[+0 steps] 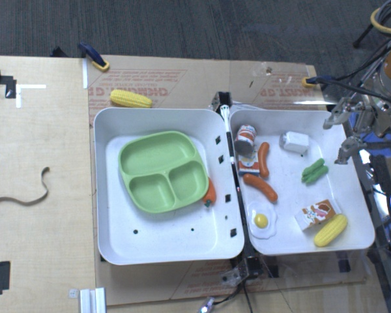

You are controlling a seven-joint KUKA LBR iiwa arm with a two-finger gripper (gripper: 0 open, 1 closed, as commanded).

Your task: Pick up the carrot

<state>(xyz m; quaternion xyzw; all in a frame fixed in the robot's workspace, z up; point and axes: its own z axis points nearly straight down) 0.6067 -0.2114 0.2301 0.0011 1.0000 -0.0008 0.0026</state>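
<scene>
The carrot (pixel 210 193) lies in the left bin (pixel 104 194), wedged against the green tray (pixel 163 170). It looks a light, stiff, slick plastic toy; I'd pinch across its exposed middle. My jaws hang over the right bin's (pixel 358 240) far edge; their state I cannot tell.

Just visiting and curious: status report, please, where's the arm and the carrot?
Gripper over right bin's far right edge, holding nothing. Carrot in left bin, wedged against green plate. Plate crowds the grasp.
</scene>
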